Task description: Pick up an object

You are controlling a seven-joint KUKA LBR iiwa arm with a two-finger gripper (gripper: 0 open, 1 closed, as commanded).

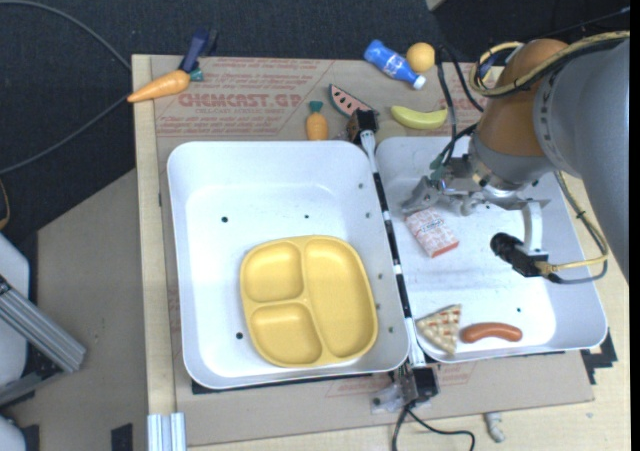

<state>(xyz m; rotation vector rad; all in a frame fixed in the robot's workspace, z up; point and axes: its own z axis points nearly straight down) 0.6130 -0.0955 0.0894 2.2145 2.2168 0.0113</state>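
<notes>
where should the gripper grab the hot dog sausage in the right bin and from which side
Grip the sausage across its narrow middle, coming straight down from above. It lies flat and lengthwise on the floor of the right bin, so fingers closing across its short width should fit best. The pizza slice sits close to its left end and the bin's near wall runs just below it, so a middle grip probably keeps clear of both.

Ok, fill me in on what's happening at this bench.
The grey arm reaches in over the right bin, its gripper low above a small pink-and-white carton; a grasp isn't clear. A pizza slice and sausage lie near that bin's front. The left bin holds a yellow divided plate.
</notes>
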